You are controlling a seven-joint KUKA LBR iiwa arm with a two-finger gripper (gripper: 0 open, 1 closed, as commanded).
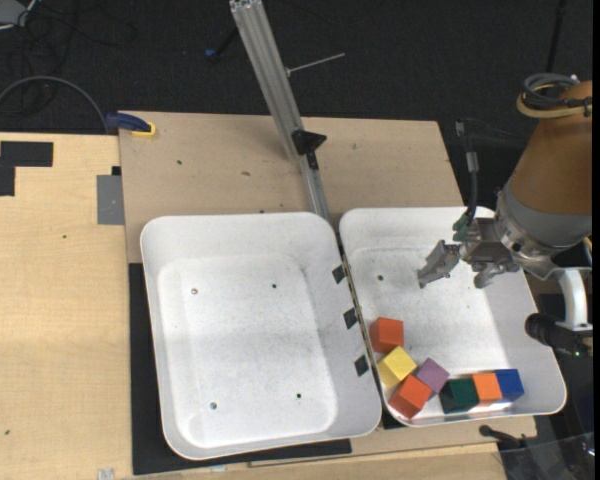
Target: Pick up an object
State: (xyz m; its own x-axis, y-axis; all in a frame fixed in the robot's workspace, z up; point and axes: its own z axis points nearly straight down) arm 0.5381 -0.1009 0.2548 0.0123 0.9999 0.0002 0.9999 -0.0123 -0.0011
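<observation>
Several coloured blocks lie at the near end of the right bin (400, 238): an orange-red block (387, 333), a yellow block (397, 365), a purple block (432, 375), a second orange-red block (413, 395), a dark green block (459, 395), an orange block (488, 386) and a blue block (509, 383). My gripper (464, 269) hangs over the right bin's far right part, above and behind the blocks. Its fingers are spread apart with nothing between them.
The left bin (180, 238) lies beside the right one, with black clips along the shared rim. A slanted aluminium bar (275, 88) rises from behind the bins. The arm's grey and orange body (550, 188) enters from the right.
</observation>
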